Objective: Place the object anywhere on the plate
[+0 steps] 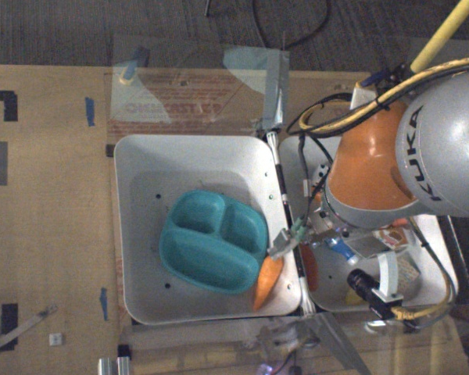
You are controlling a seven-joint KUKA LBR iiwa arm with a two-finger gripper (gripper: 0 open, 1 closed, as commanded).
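A robotics lab: taped cardboard bench (pixel 47 209), two white bins (pixel 141 170), trailing cables (pixel 289 10).

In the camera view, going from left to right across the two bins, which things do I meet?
Teal plate → orange carrot → hand → grey arm with the orange band.

The slim metal gripper (pixel 284 244) hangs just above an orange tapered carrot (pixel 267 282), beside the teal divided plastic plate (pixel 211 241).
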